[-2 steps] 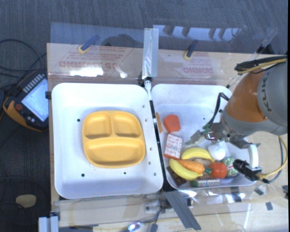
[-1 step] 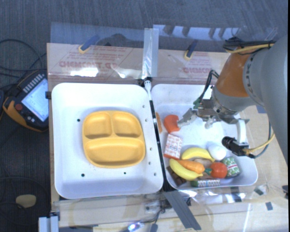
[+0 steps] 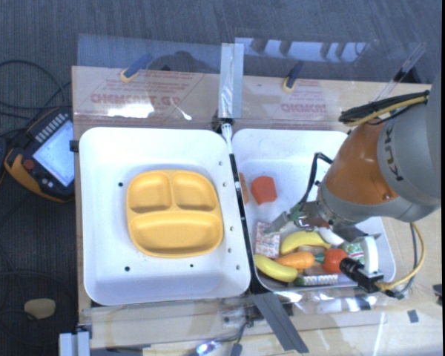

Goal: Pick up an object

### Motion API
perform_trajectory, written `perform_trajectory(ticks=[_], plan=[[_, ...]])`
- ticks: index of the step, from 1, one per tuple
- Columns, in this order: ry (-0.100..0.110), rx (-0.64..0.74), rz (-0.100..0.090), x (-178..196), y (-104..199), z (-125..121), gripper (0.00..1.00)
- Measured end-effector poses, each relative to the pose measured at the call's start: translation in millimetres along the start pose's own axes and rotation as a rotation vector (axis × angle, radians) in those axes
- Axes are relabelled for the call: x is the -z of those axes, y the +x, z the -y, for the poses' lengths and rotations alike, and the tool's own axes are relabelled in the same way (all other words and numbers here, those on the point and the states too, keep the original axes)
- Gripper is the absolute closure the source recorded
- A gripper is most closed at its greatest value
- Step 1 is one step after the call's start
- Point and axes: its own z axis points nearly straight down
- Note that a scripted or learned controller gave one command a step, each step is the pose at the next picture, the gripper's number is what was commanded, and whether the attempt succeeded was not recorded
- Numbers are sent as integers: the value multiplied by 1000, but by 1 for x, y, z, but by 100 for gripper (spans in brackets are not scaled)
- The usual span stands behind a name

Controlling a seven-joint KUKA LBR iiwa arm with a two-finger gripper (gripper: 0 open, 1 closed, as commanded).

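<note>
The right bin (image 3: 282,150) holds a red-orange block (image 3: 263,189) near its middle left. At its front lies a heap: two yellow bananas (image 3: 302,240) (image 3: 275,268), an orange carrot (image 3: 297,259), a red tomato-like piece (image 3: 334,259) and a pink-printed packet (image 3: 266,237). My gripper (image 3: 305,218) is low over this heap, just above the upper banana, under the orange wrist band (image 3: 356,173). Nothing shows between its fingers.
The left bin (image 3: 104,273) carries a yellow divided tray (image 3: 174,212). A handheld control pendant (image 3: 41,158) with cables lies on the floor to the left. The arm body covers the right bin's right side.
</note>
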Motion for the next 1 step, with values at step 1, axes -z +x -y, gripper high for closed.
perform_trajectory(ticks=[1], plan=[[9,-229,0,2,-8,-90,0]])
